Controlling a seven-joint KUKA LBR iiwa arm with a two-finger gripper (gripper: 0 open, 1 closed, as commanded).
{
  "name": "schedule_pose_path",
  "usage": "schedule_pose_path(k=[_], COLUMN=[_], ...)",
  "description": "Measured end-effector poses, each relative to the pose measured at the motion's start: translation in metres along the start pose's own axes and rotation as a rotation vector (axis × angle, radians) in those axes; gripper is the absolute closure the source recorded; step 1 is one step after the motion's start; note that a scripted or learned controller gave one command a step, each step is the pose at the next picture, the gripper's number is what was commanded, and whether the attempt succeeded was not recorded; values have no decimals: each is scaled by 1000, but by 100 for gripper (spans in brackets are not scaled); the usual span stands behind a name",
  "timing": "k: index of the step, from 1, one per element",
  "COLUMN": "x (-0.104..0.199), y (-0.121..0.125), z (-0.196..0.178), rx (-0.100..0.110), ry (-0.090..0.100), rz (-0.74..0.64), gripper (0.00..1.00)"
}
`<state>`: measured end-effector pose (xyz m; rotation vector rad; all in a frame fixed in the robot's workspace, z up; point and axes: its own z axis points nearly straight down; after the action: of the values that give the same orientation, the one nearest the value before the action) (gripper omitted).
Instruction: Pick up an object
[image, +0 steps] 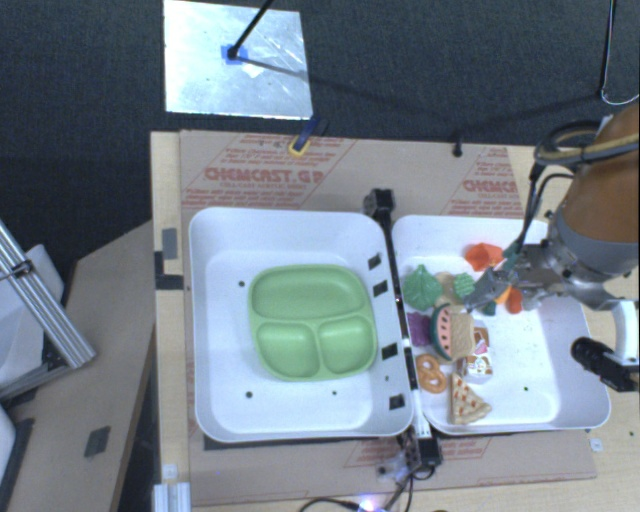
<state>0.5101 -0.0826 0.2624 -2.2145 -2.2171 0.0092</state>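
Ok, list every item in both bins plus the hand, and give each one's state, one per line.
green divided plate: upright, flat in the left bin, compartments bare.
hand: low over the right bin, among the toy food; grip not discernible.
broccoli: lying loose.
watermelon slice: lying loose.
pretzel: lying flat.
pizza slice: lying flat.
orange piece: lying loose.

Camera: single fixed view above the bench.
Facing: downward at a slant, far bench edge toward the top.
Range: moderate; left bin and right bin both fit whole.
Margins: dark floor beyond the far edge.
Arm entry: arm from the right.
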Motion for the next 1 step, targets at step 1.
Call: schedule_pose_path(k=[1], x=[0], y=[2], z=[-5], rx=[-11], ry=[-1], rz=[-2], gripper=[0])
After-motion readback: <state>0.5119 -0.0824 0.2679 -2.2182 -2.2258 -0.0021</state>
